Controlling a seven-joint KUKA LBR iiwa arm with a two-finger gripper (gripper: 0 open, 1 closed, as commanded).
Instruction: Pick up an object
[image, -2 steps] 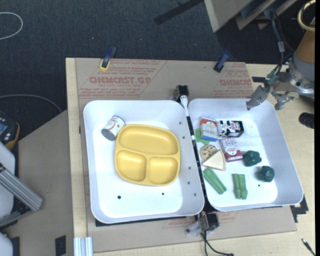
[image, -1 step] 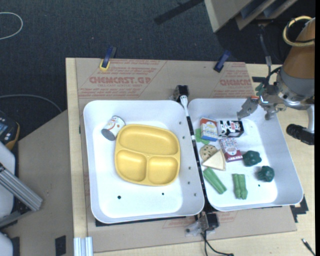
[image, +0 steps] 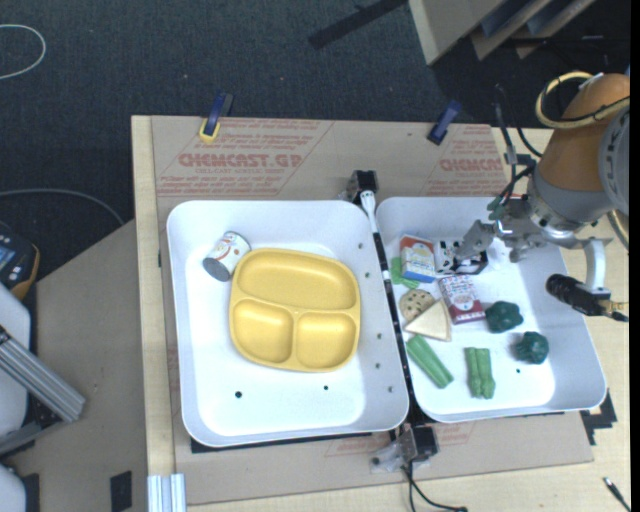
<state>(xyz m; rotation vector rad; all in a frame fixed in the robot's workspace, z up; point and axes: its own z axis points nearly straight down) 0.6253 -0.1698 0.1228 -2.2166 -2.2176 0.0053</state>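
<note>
My arm (image: 585, 150): rounded grey metal shell, broad orange band (image: 592, 110) above the wrist, glossy. 1 yellow cable loop (image: 562, 92) sits by the orange part, plus thin black cables (image: 510, 150) running down the side toward the wrist. Wrist flange is lighter silver-grey. My gripper (image: 468, 255): small, dark grey and black hardware with pale metal bits, details blurry. 1 black cylindrical piece (image: 572, 291) with a pale bracket sticks off below the wrist.
</note>
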